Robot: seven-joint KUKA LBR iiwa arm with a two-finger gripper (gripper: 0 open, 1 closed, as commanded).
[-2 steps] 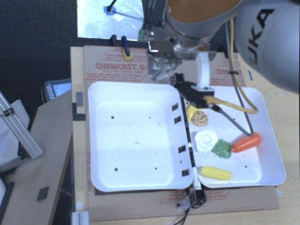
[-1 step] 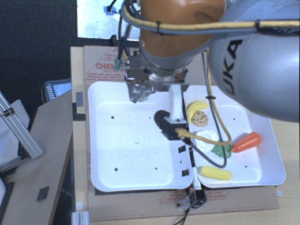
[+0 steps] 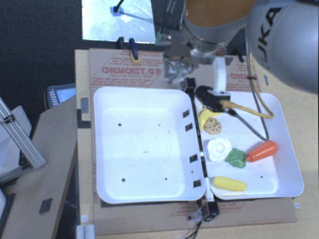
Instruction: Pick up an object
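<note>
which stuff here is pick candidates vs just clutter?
Candidates, right bin: cookie, fried egg, carrot, corn cob.
Clutter: left bin, cardboard sheet, blue clamp, yellow cable.

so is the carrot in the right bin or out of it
In. The carrot lies on its side on the floor of the right bin, green top beside the fried egg, inside the rim.

Glossy white plastic bins; matt cardboard sheet beneath.
</note>
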